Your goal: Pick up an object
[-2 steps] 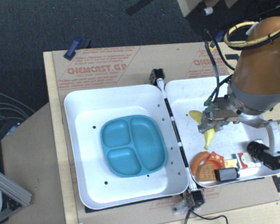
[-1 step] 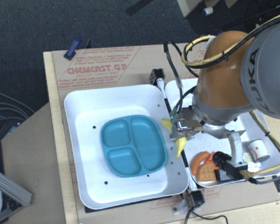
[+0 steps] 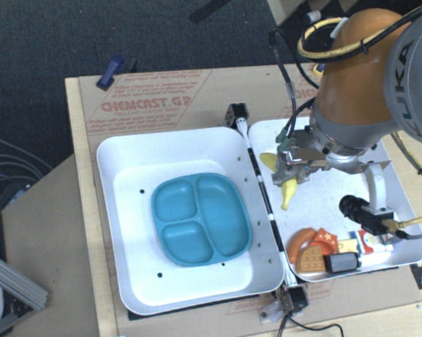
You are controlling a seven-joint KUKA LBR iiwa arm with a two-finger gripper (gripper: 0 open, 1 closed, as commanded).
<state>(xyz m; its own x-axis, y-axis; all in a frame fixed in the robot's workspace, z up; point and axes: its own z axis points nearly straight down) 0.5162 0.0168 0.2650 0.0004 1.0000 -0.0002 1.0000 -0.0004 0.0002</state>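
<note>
The claw (image 3: 293, 170) sits low in the right bin (image 3: 395, 258), right over a yellow banana (image 3: 288, 192) whose tip pokes out toward six o'clock. I cannot tell whether it is grasping. This looks like the grasp step; next calls for a straight lift to check. Other toys (image 3: 317, 249) lie at five o'clock.

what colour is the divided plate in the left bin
Light blue; the divided plate shows plainly in the camera view, lying in the left bin.
</note>
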